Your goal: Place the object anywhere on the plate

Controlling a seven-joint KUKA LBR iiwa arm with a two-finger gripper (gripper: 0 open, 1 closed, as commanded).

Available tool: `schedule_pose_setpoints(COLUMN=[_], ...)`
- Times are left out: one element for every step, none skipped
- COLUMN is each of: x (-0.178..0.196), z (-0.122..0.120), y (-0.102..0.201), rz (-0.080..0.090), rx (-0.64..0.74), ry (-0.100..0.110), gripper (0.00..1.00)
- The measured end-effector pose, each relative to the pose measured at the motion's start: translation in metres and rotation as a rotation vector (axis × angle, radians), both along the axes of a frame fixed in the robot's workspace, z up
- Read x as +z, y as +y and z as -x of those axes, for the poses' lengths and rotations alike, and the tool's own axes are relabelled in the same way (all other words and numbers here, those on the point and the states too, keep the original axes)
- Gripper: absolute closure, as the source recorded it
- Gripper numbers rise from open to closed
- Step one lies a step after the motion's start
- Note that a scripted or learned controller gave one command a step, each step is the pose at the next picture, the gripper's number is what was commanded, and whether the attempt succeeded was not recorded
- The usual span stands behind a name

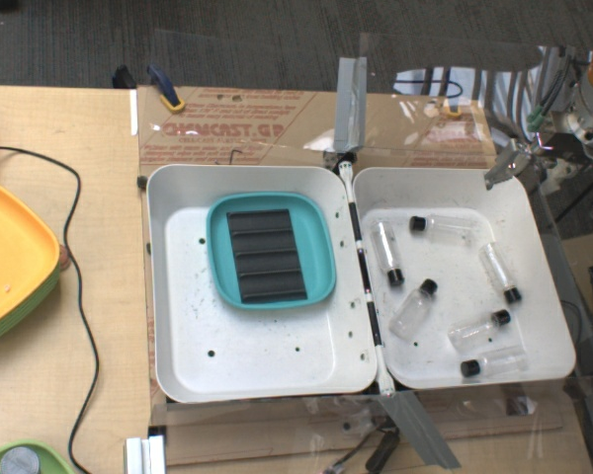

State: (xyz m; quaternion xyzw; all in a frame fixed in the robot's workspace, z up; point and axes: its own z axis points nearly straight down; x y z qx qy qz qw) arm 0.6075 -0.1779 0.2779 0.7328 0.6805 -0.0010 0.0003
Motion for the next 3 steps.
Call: schedule_pose_setpoints(x=[0.102, 0.163, 0.162], z=[0.001, -0.012, -0.052], y=[-0.043, -0.033, -0.036], rz=[0.0, 0.001, 0.0], rx=[-0.078, -0.226, -0.36], ry=[0.001, 0.001, 0.002], gripper=[0.0, 0.0, 0.0])
